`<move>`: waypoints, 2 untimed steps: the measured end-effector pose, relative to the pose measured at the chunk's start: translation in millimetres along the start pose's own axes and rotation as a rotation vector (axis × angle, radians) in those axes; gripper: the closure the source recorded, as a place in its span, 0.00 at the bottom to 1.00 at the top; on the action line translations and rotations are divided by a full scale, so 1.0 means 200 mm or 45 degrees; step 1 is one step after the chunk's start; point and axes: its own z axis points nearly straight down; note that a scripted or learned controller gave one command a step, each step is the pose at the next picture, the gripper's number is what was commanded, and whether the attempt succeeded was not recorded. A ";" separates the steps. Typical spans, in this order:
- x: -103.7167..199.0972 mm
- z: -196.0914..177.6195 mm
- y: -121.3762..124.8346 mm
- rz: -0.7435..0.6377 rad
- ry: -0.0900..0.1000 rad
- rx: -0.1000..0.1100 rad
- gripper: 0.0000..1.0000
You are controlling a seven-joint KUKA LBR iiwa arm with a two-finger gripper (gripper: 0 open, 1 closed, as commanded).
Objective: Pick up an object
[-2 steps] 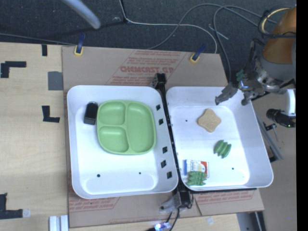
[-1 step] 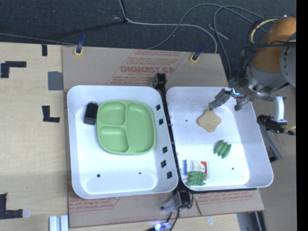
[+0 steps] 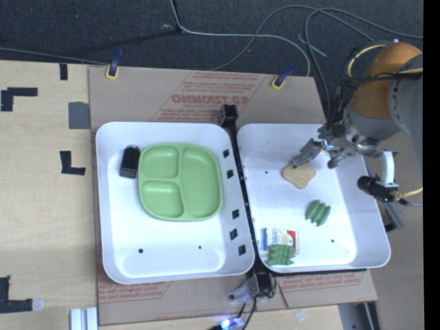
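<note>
My gripper (image 3: 316,161) hangs over the upper part of the right bin (image 3: 357,246), open, its fingers spread with nothing between them. One fingertip (image 3: 297,162) reaches down-left, just above a tan, biscuit-like piece (image 3: 300,177) lying on the bin floor. Whether it touches the piece I cannot tell. A small green ridged object (image 3: 317,212) lies lower right of the tan piece. At the bin's front-left corner a white and red packet (image 3: 282,238) sits with a green leafy item (image 3: 280,254) against it.
The left bin (image 3: 110,205) holds a green divided plate (image 3: 181,182) and a small black block (image 3: 129,161) at the plate's left. A black divider (image 3: 237,184) runs between the bins. Cables trail across the dark floor behind the bench.
</note>
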 end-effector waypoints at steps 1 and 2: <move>0.00 0.26 0.00 0.000 -0.002 -0.008 0.00; 0.00 0.18 0.02 -0.002 -0.005 -0.019 1.00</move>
